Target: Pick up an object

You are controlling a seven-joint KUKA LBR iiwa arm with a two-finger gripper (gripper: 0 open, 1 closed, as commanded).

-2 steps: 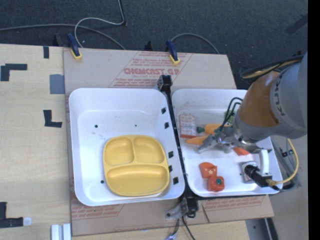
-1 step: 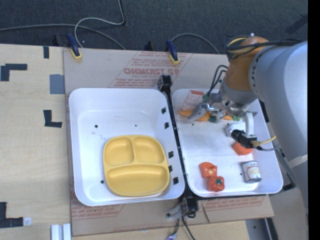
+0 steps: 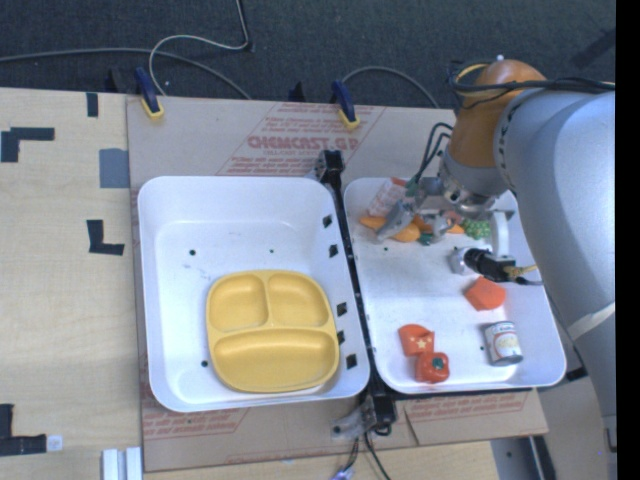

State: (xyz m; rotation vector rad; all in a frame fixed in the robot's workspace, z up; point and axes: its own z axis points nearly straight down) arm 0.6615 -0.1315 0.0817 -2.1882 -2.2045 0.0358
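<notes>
Small toys crowd the right white bin's (image 3: 535, 368) back edge; its centre floor lies open.

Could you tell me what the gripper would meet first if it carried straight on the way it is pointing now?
The gripper points down into the far end of the right white bin. It would probably first meet the small orange piece in the clutter beneath it, though depth is hard to judge from above.

Small objects (image 3: 430, 353) scattered in right bin (image 3: 400, 288), orange, red
</notes>
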